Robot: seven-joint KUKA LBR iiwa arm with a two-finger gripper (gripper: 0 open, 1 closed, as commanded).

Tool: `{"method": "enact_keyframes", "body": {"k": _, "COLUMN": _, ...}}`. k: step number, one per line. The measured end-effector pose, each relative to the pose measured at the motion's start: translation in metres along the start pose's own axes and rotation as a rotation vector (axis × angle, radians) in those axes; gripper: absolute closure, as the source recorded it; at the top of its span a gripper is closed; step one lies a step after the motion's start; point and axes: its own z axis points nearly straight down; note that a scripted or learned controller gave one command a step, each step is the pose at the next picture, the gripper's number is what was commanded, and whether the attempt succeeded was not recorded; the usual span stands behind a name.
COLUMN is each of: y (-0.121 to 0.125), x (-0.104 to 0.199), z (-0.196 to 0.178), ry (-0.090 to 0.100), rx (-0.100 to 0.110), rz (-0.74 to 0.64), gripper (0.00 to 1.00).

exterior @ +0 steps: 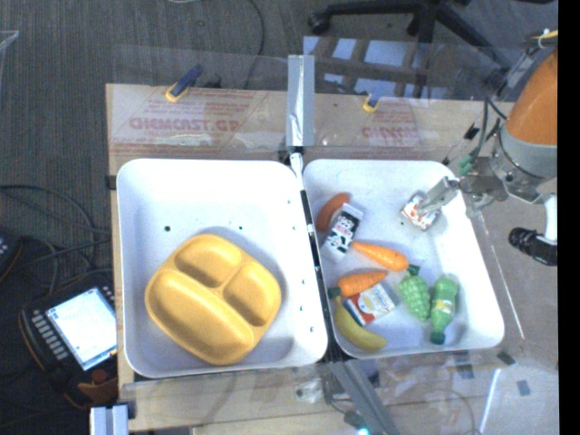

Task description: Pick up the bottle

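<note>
The gripper (426, 208) hung over the upper right part of the right bin (471, 333), its fingers closed on a small white-and-red packet (416, 212) that showed between their tips. The grey arm (530, 157), with its orange band, reached in from three o'clock.

The bottle (442, 306) lay well apart from the gripper, toward six o'clock, near the bin's lower right corner. It was green plastic, glossy, with a paler label round its middle and a dark cap at its lower end; its long axis ran nearly from twelve to six o'clock, tilted slightly. Touching or just beside it at nine o'clock lay a knobbly green fruit-like toy (415, 295); whether they touched was hard to tell.

Further toward nine o'clock were two smooth orange carrots (381, 256), a yellow banana (355, 326), a small red-and-white carton (372, 304), and a black-and-white carton (343, 228) beside a reddish rounded piece (332, 207).

The left bin (145, 207) held a moulded yellow tray (214, 295) with rounded compartments.

By my judgement, the packet would have to be let go before any descent toward the bottle, and the fingers would best close across its narrow width.
</note>
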Motion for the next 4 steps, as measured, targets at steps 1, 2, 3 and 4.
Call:
{"method": "enact_keyframes", "body": {"k": 1, "y": 0.000, "x": 0.001, "z": -0.006, "ry": 0.001, "rx": 0.004, "rz": -0.001, "gripper": 1.00}}
{"method": "enact_keyframes", "body": {"k": 2, "y": -0.023, "x": 0.049, "z": 0.098, "ry": 0.000, "rx": 0.001, "rz": 0.109, "gripper": 1.00}}
{"method": "enact_keyframes", "body": {"k": 3, "y": -0.009, "x": 0.113, "z": -0.012, "ry": 0.000, "rx": 0.000, "rz": -0.121, "gripper": 1.00}}
{"method": "enact_keyframes", "body": {"k": 4, "y": -0.003, "x": 0.097, "z": 0.105, "ry": -0.002, "rx": -0.005, "rz": -0.327, "gripper": 1.00}}
